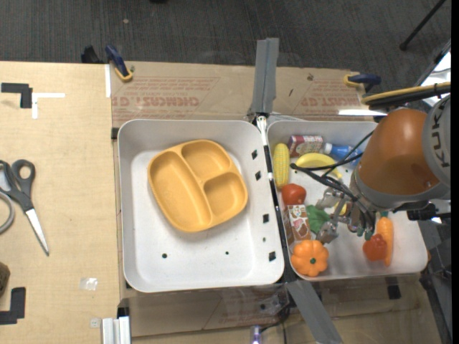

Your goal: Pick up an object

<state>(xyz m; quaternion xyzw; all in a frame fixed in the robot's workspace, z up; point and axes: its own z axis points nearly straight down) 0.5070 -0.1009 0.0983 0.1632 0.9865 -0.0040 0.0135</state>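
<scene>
End effector (pixel 343 219) low in right bin (pixel 401 262) (among toy food)

A dark grey carpet (pixel 215 13) is seen beyond the bench. A light wood top (pixel 57 185) is laid with scissors (pixel 25 199) and brown cardboard (pixel 186 95).

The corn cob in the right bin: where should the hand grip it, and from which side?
Grip the corn cob across its middle, coming from straight above. It lies flat and long beside the bin's left wall, so the fingers should probably close across its narrow width.
</scene>
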